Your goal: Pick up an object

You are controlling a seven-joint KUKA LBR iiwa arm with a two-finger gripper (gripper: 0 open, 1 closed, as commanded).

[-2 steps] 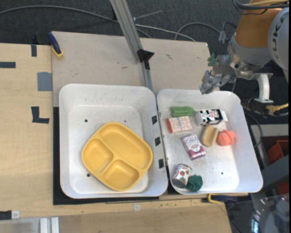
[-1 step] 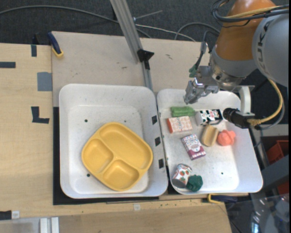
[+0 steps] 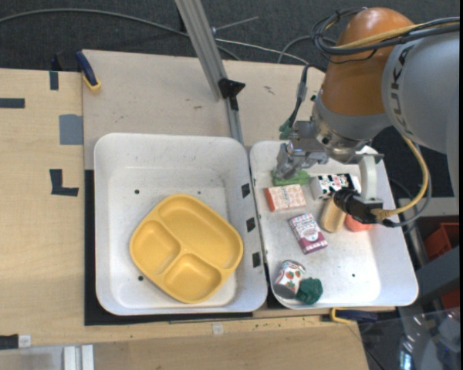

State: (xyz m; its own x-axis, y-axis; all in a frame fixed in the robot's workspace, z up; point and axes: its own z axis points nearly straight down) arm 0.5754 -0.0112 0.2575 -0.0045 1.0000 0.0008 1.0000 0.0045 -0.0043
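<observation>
Hovering over right bin (image 3: 386, 280) top-left corner: gripper (image 3: 291, 163), finger state unclear; green item (image 3: 290, 179) just below, pink box (image 3: 285, 198) beside.

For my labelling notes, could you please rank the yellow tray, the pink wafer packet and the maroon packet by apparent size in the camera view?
1. yellow tray, by far the largest.
2. pink wafer packet and maroon packet: these look about alike, so I won't rank them.
</observation>
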